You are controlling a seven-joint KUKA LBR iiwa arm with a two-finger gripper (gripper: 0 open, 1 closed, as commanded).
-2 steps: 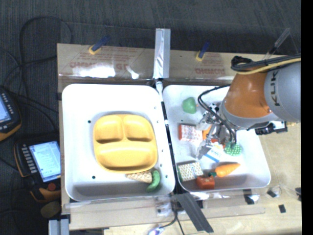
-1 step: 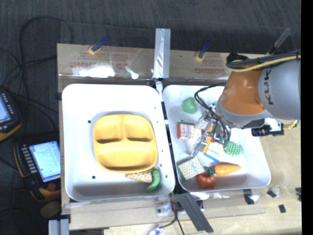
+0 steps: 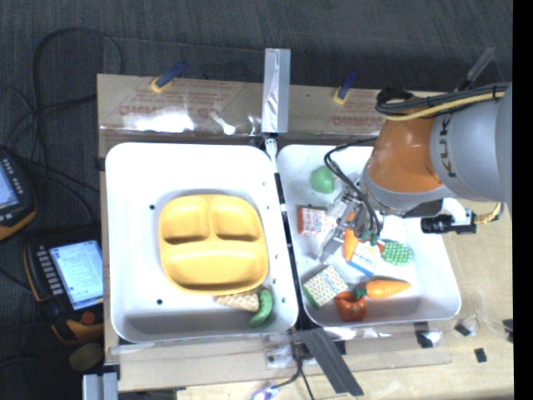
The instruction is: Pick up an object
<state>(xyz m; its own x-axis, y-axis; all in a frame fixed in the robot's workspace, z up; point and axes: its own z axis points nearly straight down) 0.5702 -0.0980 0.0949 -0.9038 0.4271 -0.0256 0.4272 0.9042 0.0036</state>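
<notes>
The gripper [image 3: 353, 233] is low in the right bin [image 3: 433, 300], and its fingers pinch a small orange toy carrot [image 3: 350, 244]. A bigger carrot [image 3: 386, 288] lies near the bin's front wall.

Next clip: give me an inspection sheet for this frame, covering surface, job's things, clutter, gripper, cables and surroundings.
Surface: two white bins side by side, left bin and right bin, on a bench.
Job's things: right bin holds a green ball, red-and-white packet, checkered packet, red pepper, carrot, green dotted piece.
Clutter: left bin holds a yellow divided tray, a green pickle, a waffle piece.
Gripper: gripper low over the right bin; an orange piece sits at its tips, grasp unclear.
Cables: black cable on the arm; black cords on the floor.
Surroundings: dark carpet, handheld screens at left.
</notes>
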